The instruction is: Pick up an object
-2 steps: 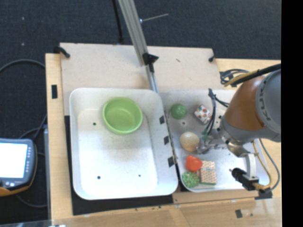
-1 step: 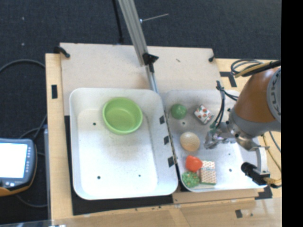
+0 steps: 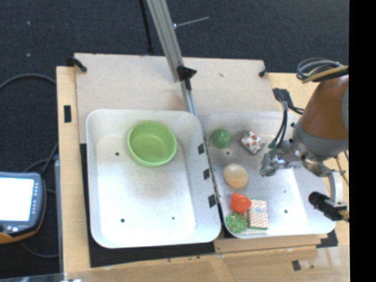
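The right bin [image 3: 294, 216] holds a green ball [image 3: 221, 138], a small red-and-white patterned block [image 3: 251, 141], a tan egg-shaped object [image 3: 236, 175], a red object [image 3: 239, 202], a leafy green piece [image 3: 237, 222] and a pink-white checkered block [image 3: 258, 214]. My gripper [image 3: 269, 164] hangs low over the right bin, just right of the tan object and below the patterned block. Nothing shows between its fingers.
A green bowl [image 3: 152, 143] sits in the upper part of the left bin [image 3: 117, 216]. A slanted metal pole [image 3: 170, 40] rises from behind the bins. A tablet-like screen [image 3: 17, 201] lies off the bench at the left.
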You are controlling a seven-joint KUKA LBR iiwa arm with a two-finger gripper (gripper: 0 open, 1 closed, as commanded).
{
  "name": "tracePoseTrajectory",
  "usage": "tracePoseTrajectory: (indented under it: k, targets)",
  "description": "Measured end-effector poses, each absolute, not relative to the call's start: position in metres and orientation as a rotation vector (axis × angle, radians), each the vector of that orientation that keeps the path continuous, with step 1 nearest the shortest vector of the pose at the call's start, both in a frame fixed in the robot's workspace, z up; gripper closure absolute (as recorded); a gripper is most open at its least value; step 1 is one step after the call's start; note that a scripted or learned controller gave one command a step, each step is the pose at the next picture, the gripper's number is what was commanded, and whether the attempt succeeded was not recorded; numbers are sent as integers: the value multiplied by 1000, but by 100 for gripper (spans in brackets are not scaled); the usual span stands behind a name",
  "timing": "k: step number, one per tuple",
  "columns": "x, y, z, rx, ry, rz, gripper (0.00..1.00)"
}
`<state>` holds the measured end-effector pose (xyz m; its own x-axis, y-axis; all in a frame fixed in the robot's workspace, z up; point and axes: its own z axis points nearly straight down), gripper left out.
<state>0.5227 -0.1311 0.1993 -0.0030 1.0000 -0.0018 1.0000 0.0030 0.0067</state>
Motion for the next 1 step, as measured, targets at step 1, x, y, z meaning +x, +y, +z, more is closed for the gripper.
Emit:
tracePoseTrajectory:
  k: [1]
  targets:
    - [528,-126,245,2212,2221,6,100]
